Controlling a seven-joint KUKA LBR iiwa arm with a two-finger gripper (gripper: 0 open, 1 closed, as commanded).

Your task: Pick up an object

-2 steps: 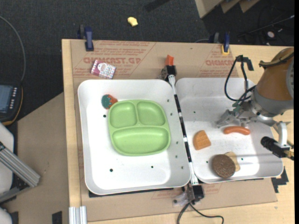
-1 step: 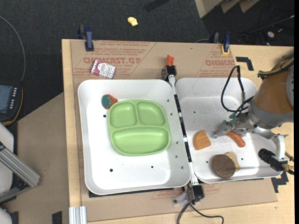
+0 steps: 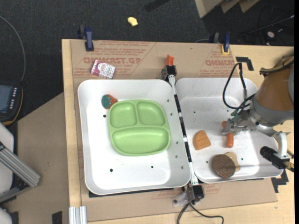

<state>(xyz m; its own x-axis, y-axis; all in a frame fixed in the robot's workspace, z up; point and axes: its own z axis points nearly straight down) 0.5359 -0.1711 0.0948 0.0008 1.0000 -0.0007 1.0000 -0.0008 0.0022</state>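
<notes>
In the right bin (image 3: 205, 90) lie an orange wedge-shaped piece (image 3: 202, 140), a small red-orange sausage-like piece (image 3: 229, 140) and a brown round disc (image 3: 224, 166) near the front wall. My gripper (image 3: 234, 124) is low over the right bin, just above the sausage-like piece and to the right of the orange wedge. The grey arm (image 3: 275, 97) with its orange band comes in from the right behind it. In the left bin (image 3: 93, 139) rests a green divided plate (image 3: 138, 127), with a small red-and-green object (image 3: 109, 101) at its upper left corner.
A black cable (image 3: 232, 80) loops over the back of the right bin. A pink packet (image 3: 103, 69) lies on the cardboard behind the left bin. Blue clamps (image 3: 87, 37) and an orange clamp (image 3: 169, 59) hold the bench's back edge. A yellow scrap (image 3: 133, 21) lies on the floor.
</notes>
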